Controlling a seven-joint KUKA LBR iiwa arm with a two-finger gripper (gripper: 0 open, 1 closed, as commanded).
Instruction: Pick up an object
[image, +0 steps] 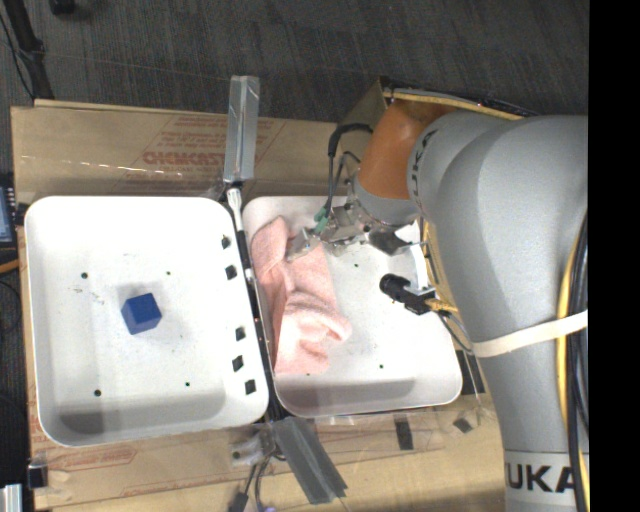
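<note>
Overhead, the grey arm (500, 230) reaches across the right bin (400, 385), its hand (318, 232) low at the bin's far left corner, touching the top of the pink towel (300, 300); whether it grips is unclear. Crumpled, the towel lies along that bin's left wall. Smallest, a blue cube (141, 312) sits mid-left bin (60, 420).

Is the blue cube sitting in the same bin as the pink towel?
No, the blue cube lies alone in the left bin, while the pink towel lies in the right bin.
</note>
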